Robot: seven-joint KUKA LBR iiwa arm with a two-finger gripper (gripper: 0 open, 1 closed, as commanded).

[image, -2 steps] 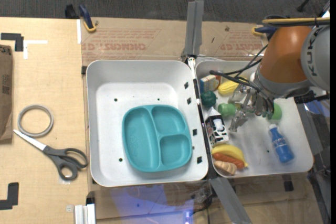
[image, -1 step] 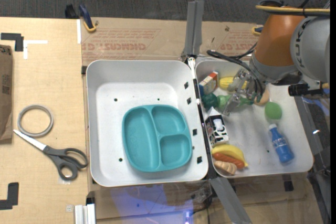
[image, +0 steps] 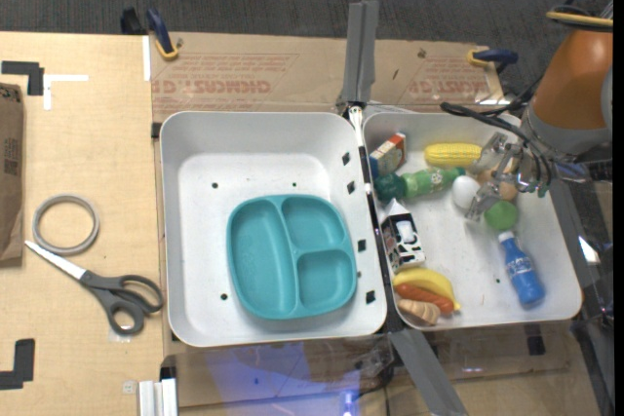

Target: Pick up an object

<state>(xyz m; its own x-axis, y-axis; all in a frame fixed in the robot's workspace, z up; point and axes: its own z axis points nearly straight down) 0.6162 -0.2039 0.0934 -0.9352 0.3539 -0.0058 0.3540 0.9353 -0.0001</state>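
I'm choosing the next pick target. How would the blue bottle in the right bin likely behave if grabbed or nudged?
The blue bottle lies on its side on the right bin floor, so a nudge would probably roll it. Its rounded, glossy-looking body may slip between fingers. It looks small and is probably light.
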